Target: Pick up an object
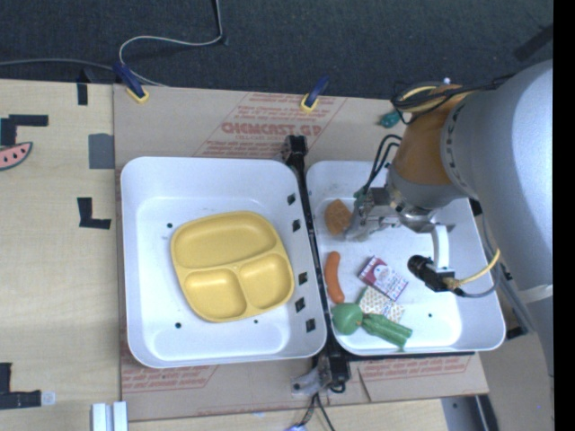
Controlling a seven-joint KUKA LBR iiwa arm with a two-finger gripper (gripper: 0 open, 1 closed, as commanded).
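In the right bin (pixel 467 326) lie a round brown cookie-like piece (pixel 337 215), an orange sausage (pixel 333 276), a small red and white packet (pixel 384 278), a pale cracker (pixel 377 306) and a green toy vegetable (pixel 370 322). My gripper (pixel 362 220) hangs low in the bin's upper left part, right beside the brown piece and touching or almost touching its right edge. The grey arm with its orange band (pixel 427 146) reaches in from the right and covers the bin's upper right.
The left bin (pixel 148 330) holds a yellow divided tray (pixel 234 264). A black hinge strip (pixel 304 241) runs between the bins. Cardboard lies under both bins, with yellow clamps (pixel 133 83) at its far edge and cables behind.
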